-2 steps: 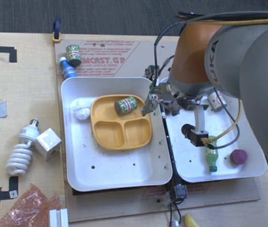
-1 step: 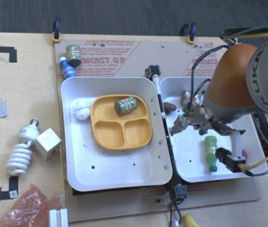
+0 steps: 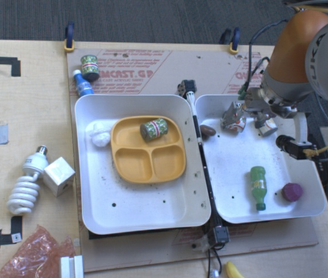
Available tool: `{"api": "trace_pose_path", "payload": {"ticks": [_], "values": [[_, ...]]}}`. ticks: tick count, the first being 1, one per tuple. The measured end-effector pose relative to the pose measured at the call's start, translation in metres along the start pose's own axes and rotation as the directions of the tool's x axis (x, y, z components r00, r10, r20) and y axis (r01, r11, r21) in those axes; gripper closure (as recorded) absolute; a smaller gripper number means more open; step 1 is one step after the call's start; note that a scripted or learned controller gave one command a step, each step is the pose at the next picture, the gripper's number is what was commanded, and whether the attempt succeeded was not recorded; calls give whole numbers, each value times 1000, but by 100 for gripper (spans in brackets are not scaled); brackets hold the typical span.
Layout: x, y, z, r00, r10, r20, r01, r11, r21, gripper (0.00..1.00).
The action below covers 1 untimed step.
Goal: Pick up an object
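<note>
bench under two white bins. gripper (image 3: 250,113) low at right bin's (image 3: 303,213) far edge, touching crumpled grey object (image 3: 233,118); finger state cannot tell. nothing visibly lifted yet, grasp and raise still pending.

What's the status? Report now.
Gripper over right bin, top end. Green bottle and purple object lying untouched. Nothing blocking them.

Just one fixed cam, up above the bench (image 3: 31,51), tilted down at a slant, far enough back to catch both white bins (image 3: 94,213); arm (image 3: 303,45) enters from the right edge.
</note>
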<state>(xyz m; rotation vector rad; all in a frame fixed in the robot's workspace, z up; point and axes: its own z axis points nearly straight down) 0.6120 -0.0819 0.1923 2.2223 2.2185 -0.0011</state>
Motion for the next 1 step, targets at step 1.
{"api": "trace_pose_path", "payload": {"ticks": [1], "values": [[-22,-73,100,1000,0,-1,0,1000,1,0]]}}
